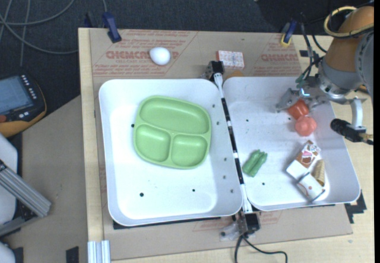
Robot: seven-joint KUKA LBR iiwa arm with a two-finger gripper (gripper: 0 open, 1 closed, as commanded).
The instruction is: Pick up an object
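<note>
the gripper (295,100) is low in the right bin (261,193), at its far right part. between its fingers i see an orange-red toy (298,110), so they are closed on it. a pink ball (306,126) lies just beside it. a green plate (173,132) rests in the left bin (119,190).

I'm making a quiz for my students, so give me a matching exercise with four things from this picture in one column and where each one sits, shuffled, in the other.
Things:
1. green divided plate
2. white egg
3. small green piece
4. red object

Places:
A. on the cardboard behind the left bin
B. upper part of the right bin, by the gripper
C. middle of the left bin
D. near the left wall of the right bin

Pairs: 1-C, 2-A, 3-D, 4-B
</note>
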